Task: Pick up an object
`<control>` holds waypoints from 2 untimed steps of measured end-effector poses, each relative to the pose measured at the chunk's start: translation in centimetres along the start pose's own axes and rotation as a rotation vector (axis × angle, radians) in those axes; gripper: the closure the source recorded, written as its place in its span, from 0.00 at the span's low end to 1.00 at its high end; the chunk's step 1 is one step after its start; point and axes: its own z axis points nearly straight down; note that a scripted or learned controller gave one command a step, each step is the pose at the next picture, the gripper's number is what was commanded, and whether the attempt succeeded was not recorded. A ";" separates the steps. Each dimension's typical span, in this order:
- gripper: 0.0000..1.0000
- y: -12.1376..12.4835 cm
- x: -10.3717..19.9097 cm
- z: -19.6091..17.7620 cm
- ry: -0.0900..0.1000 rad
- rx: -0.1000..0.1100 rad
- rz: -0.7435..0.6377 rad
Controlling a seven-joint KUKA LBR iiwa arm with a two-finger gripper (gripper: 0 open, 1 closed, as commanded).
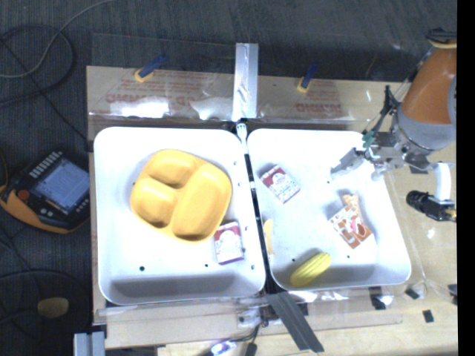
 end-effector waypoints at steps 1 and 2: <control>0.00 -2.8 -1.7 9.3 0.005 -0.007 -0.155; 1.00 -2.8 -1.7 8.5 0.004 -0.005 -0.154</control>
